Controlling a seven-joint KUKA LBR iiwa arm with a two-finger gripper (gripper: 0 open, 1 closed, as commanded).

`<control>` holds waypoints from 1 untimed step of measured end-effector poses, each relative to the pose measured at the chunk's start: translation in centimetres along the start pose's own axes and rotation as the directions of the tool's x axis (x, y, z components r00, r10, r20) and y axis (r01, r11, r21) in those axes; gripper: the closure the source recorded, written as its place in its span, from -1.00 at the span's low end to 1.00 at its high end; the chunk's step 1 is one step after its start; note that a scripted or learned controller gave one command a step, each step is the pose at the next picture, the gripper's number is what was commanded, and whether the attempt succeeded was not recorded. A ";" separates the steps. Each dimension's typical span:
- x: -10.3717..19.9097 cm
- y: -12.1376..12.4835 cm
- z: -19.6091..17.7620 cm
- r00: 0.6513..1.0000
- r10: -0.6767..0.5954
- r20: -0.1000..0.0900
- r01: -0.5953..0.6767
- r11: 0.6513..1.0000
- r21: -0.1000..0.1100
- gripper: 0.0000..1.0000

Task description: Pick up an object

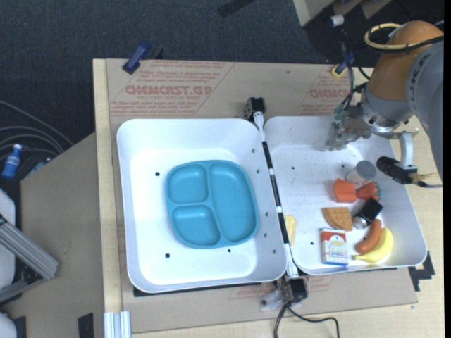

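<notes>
- Objects for picking lie in the right bin [310, 129], gathered toward its near right corner.
- An orange block [344, 190] sits farthest up the cluster, with a small red piece [368, 191] touching its right side.
- A grey disc [364, 169] rests just above those two.
- A waffle-patterned wedge [338, 217] lies below the orange block, near the bin's middle.
- A black cylinder [367, 212] with a pale end lies tilted just right of the wedge.
- A small red and white carton [334, 247] sits at the near edge of the bin.
- A toy hot dog [371, 237] and a yellow banana [381, 248] lie side by side, touching, right of the carton.
- A yellow scrap [289, 227] lies by the divider between the bins.
- The tool [343, 134] hangs over the far part of the right bin, well apart from the cluster; whether its fingers are spread or pressed together cannot be told, and nothing is seen between them.
- The arm [398, 69] reaches in from the right, its orange band above the wrist.
- The left bin [141, 139] holds a blue divided plate [211, 203] with three compartments.
- Both bins rest on the desk [169, 83], covered in printed brown board.
</notes>
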State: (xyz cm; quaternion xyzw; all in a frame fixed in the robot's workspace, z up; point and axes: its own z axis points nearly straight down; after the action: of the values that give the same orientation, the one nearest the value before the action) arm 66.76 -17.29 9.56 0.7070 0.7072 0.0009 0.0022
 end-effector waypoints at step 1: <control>0.0 0.0 0.0 1.000 0.000 0.000 0.000 1.000 0.000 -1.00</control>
State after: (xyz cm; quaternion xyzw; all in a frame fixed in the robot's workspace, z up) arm 66.74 -17.29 9.55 0.7070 0.7073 0.0007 0.0020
